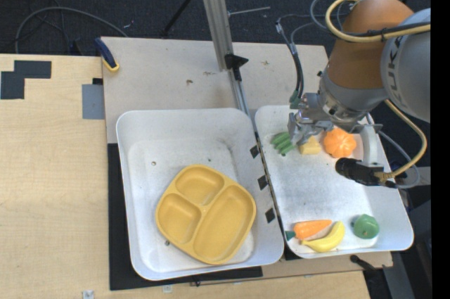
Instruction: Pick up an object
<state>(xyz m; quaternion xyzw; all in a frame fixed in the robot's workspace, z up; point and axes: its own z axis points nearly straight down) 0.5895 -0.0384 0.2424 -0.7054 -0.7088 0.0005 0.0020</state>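
Nearest item: yellow divided plate [205,212], three compartments, lying in the left bin [140,150]. Right bin [316,178], front edge: orange carrot [311,228] touching a banana [326,239], then a green apple [365,226] just beside. Far end of that bin: green bean pods [283,143], a pale yellow block [308,145], an orange fruit [339,143]. My hand [304,123] hangs over the pods and block; whether it is open or closed I cannot tell.
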